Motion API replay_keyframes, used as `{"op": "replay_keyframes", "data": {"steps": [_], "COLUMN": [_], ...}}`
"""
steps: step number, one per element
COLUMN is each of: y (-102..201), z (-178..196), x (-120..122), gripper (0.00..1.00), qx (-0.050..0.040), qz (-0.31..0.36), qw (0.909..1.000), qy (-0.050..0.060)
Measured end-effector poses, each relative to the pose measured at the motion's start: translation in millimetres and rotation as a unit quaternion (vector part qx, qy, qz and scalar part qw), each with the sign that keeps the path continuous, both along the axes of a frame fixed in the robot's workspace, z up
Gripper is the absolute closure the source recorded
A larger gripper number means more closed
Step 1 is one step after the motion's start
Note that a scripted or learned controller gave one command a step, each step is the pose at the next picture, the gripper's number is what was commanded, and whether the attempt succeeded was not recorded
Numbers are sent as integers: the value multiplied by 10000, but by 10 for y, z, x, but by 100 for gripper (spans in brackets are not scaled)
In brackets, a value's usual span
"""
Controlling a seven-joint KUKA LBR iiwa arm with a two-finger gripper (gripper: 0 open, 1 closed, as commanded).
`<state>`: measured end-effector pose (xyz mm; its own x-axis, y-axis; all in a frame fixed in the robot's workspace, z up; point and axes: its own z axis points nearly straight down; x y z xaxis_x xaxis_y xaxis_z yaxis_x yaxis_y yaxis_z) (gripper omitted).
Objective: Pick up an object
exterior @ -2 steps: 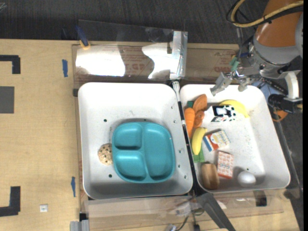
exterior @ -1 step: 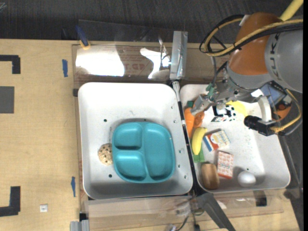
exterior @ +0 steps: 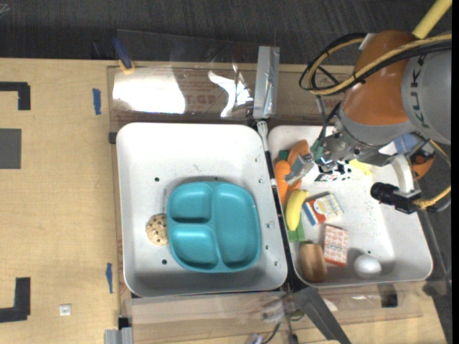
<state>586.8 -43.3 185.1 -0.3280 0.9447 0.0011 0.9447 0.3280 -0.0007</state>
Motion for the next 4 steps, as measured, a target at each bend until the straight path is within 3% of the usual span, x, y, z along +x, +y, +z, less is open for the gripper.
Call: {"op": "replay_keyframes", "data": {"steps": [1, 2, 3, 4], "y": [-341, -698, -723, -726], "z": [2, -460, -979, -873], "x": [367, -44, -952, -929], "gripper": [0, 0, 0, 100], "qx": [-13, -5, -1, -9], "qz": [840, -983, -885, -889], "qw": [9965, 9952, 9961, 9960], "qy": [-28, 20, -19, -59]}}
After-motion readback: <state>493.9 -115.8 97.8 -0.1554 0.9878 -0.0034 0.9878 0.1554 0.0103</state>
